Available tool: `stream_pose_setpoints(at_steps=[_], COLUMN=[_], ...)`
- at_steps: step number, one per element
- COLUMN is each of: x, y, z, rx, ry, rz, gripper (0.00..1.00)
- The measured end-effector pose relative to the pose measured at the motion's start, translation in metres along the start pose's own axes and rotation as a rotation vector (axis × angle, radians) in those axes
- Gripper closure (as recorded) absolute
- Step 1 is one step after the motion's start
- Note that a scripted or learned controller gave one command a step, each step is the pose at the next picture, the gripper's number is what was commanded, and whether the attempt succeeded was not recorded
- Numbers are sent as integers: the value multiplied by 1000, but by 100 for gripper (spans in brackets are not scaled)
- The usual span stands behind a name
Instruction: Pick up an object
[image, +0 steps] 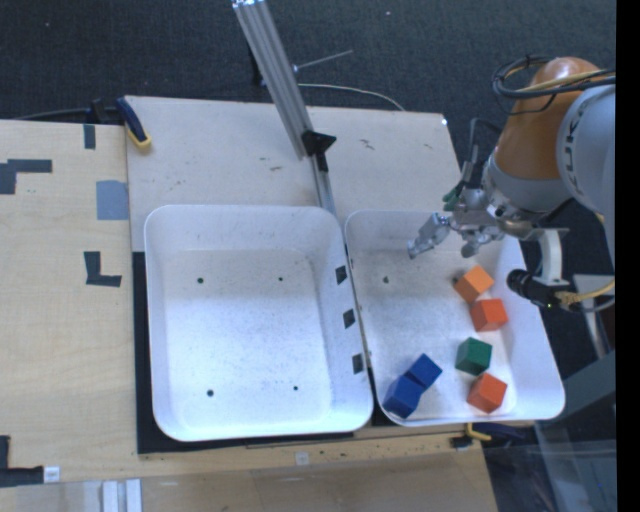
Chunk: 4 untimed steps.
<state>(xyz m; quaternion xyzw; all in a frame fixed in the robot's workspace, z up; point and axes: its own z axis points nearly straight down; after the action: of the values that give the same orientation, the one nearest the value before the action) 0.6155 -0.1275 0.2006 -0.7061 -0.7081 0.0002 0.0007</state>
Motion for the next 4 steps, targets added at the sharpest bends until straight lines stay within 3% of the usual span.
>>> stream_pose_setpoints(at_steps=[1, 2, 3, 4], x=[2, -79, -70, -47], y=[-12, -71, -75, -76], z=[20, 24, 84, 16], rx=[3, 4, -19, -8], ry=[-2, -4, -9, -2], rz=[1, 11, 1, -1], gripper=[0, 0, 0, 0])
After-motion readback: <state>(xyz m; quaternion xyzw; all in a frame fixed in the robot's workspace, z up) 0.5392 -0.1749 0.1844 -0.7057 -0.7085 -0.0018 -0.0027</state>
